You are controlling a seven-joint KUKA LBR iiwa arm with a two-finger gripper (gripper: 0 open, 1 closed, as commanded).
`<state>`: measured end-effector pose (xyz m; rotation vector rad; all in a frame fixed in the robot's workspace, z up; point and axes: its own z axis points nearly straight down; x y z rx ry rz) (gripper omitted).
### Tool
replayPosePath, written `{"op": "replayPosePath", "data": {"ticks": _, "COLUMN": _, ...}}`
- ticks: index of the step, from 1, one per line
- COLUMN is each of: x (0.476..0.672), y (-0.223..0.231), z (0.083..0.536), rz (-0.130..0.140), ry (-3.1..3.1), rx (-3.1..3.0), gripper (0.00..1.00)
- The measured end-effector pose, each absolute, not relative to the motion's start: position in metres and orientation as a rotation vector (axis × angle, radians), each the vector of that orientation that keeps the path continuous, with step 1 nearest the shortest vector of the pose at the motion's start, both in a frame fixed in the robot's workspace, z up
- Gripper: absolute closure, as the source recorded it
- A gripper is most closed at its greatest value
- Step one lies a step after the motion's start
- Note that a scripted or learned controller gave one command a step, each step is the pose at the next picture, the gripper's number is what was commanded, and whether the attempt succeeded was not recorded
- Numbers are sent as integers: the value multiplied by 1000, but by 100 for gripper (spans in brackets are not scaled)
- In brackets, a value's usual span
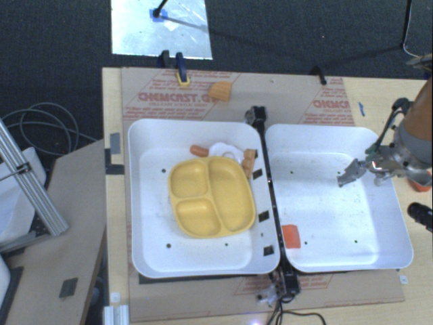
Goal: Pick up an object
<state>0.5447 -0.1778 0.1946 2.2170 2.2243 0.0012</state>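
A yellow three-compartment plate (pixel 211 196) lies in the left bin (pixel 145 202). At its far edge are a small orange sausage-shaped piece (pixel 199 151), a white object (pixel 225 152) and a brown block (pixel 249 160) near the bin's right wall. A red-orange block (pixel 290 235) rests in the near left corner of the right bin (pixel 338 249). My gripper (pixel 358 171) hangs low over the right bin's right half, pointing left, far from the red-orange block. Nothing is visibly held.
An orange foam piece (pixel 220 91) sits on the bench behind the left bin, next to a blue and yellow clamp (pixel 180 66). A black divider with clips (pixel 265 181) runs between the bins. Cables lie at the left, off the bench.
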Motion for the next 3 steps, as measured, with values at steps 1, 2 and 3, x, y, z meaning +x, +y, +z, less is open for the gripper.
{"op": "replayPosePath", "data": {"ticks": 1, "x": 546, "y": -178, "z": 206, "rz": 4, "ry": 2226, "rx": 2212, "gripper": 100}}
{"op": "replayPosePath", "data": {"ticks": 2, "x": 533, "y": -118, "z": 271, "rz": 9, "ry": 2228, "rx": 2207, "gripper": 100}}
{"op": "replayPosePath", "data": {"ticks": 3, "x": 489, "y": -180, "z": 374, "rz": 8, "ry": 2206, "rx": 2216, "gripper": 100}}
